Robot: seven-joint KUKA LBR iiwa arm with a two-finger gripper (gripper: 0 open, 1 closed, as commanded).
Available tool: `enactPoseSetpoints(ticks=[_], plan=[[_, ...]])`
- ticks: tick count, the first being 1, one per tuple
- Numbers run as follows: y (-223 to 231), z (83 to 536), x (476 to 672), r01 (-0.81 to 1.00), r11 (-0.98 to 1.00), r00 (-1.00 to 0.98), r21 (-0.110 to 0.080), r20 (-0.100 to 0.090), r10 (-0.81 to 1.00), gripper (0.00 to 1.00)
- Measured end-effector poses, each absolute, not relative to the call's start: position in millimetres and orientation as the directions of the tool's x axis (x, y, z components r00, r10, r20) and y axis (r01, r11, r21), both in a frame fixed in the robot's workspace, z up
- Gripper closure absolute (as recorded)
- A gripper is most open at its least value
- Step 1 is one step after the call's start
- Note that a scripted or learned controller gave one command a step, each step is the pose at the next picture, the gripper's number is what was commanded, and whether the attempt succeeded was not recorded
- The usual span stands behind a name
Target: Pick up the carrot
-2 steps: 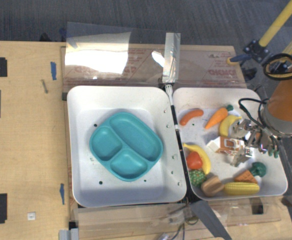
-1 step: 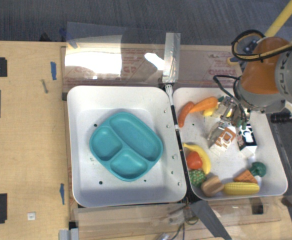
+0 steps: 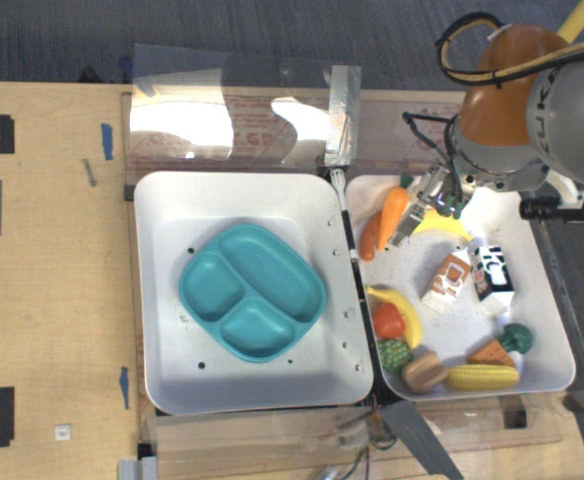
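Lying at the far left corner of the right bin (image 3: 557, 313), you have the carrot (image 3: 392, 211): smooth orange plastic, tapered, tilted against the bin's left wall, with a redder piece just below it. The gripper (image 3: 419, 208) sits just beside its right flank, metal fingers angled down and left; you cannot tell their spread, nor whether they touch the carrot. The grey arm (image 3: 572, 108) with its orange band reaches in from the far right. Nearby: a glossy yellow banana (image 3: 400, 303), a tomato (image 3: 389, 321), a corn cob (image 3: 482, 375). The left bin (image 3: 162, 208) holds a teal compartment plate (image 3: 253, 290).
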State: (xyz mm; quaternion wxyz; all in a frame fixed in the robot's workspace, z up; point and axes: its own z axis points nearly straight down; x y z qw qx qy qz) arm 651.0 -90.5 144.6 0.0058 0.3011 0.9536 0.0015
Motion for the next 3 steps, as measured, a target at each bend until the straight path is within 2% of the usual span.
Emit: enactPoseSetpoints(ticks=[1,2,3], plan=[[-44,187,643.0,0.859,0.512,-0.512,0.007,-0.005,0.859,0.0],[-78,185,648.6,0.869,0.494,-0.494,0.003,-0.006,0.869,0.0],[-52,185,665.1,0.944,0.329,-0.328,0.004,-0.003,0.945,0.0]])
